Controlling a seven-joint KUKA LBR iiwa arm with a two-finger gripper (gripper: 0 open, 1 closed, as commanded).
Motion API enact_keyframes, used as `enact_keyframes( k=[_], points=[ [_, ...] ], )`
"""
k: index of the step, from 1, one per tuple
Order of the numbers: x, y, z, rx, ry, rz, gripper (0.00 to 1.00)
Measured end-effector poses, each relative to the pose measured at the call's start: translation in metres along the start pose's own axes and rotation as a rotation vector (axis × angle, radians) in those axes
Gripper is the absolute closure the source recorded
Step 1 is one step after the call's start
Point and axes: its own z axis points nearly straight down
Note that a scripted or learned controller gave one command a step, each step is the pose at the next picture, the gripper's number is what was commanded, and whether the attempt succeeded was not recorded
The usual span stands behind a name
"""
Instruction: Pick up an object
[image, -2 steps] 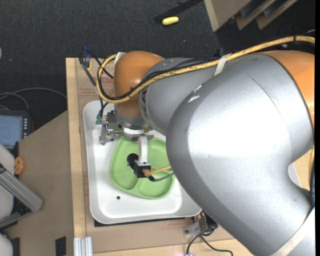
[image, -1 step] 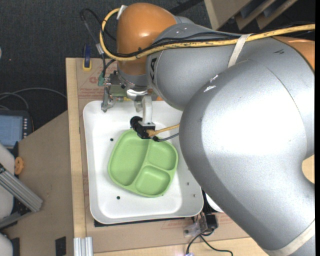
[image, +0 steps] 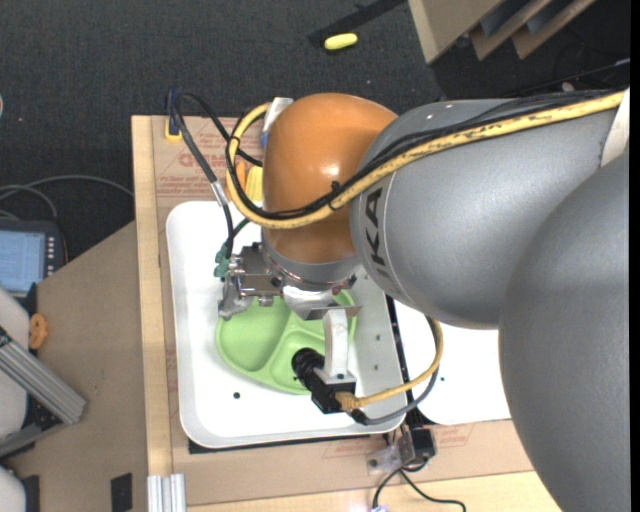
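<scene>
The big grey robot arm (image: 480, 200) reaches low into the left white bin (image: 195, 300), over a soft light-green curved thing (image: 255, 345). Nothing looks lifted yet, so the picking up is not done.

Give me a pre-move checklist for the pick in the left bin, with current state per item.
1. Target in the bin: a green object lies in the left bin. ok.
2. Arm over target: the wrist sits directly above the green object. ok.
3. Finger state: the gripper is at the object's upper left edge, but the wrist hides the fingers. cannot tell.
4. Grasp on the object: nothing is visible between the fingers. cannot tell.
5. Cable clearance: the yellow cable loops low beside the bin's right edge, close to the black connector. cannot tell if it will snag.
6. Other objects in the bin: the arm covers much of it. cannot tell.
</scene>
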Motion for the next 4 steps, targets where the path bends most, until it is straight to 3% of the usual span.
enact_keyframes(
  k=[1,2,3,4],
  points=[
    [-0.081,0.013,0.110,0.007,-0.012,0.016,0.00],
    [-0.075,0.108,0.160,-0.009,-0.003,0.005,0.00],
    [-0.035,0.175,0.157,0.041,-0.018,0.002,0.00],
    [-0.001,0.140,0.119,-0.003,-0.003,0.002,0.00]
  ],
)
